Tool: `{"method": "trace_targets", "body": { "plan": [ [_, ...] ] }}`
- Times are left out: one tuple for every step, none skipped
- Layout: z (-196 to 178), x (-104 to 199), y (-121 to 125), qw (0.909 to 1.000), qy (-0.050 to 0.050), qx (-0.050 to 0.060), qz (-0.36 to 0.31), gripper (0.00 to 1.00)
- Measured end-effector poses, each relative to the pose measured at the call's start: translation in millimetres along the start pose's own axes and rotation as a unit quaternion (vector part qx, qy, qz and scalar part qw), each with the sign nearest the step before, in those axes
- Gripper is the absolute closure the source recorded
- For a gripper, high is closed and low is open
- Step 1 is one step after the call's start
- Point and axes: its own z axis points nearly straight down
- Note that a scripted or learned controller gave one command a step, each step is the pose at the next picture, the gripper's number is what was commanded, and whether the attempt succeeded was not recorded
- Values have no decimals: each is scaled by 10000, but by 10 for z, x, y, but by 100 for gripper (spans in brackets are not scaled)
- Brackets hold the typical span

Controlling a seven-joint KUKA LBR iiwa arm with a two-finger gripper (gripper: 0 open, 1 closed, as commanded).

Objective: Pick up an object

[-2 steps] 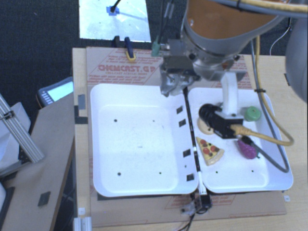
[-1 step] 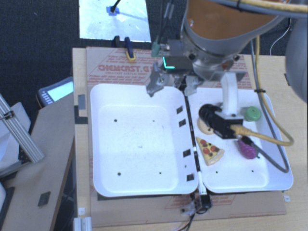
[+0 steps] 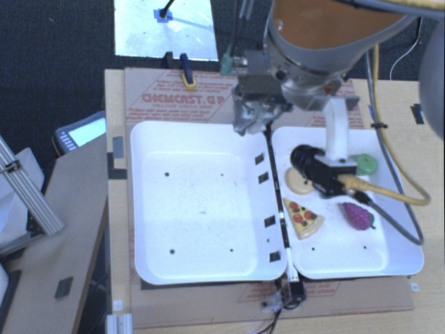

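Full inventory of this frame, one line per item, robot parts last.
Shallow white plastic bin, left: 1, white, left half of the bench.
Shallow white plastic bin, right: 1, white, right half, touching the left bin.
Toy pizza slice: 1, yellow with red spots, right bin near the divider.
Purple toy grape bunch: 1, purple, right bin, right of the pizza slice.
Round tan disc: 1, tan, right bin, partly under the black part.
Round green toy: 1, green, right bin, far side.
Brown cardboard sheet: 1, brown with red print, under both bins.
Arm: 1, grey with orange band, entering from the right.
Gripper: 1, dark grey, above the far edge of the bins; jaws' state unclear.
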Motion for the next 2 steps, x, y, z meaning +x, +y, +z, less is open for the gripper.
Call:
{"method": "trace_targets", "body": {
  "plan": [
    [-270,379,356,10000,-8,2,36,100],
    [2078,350,161,9999,-50,98,66,100]
  ]
}}
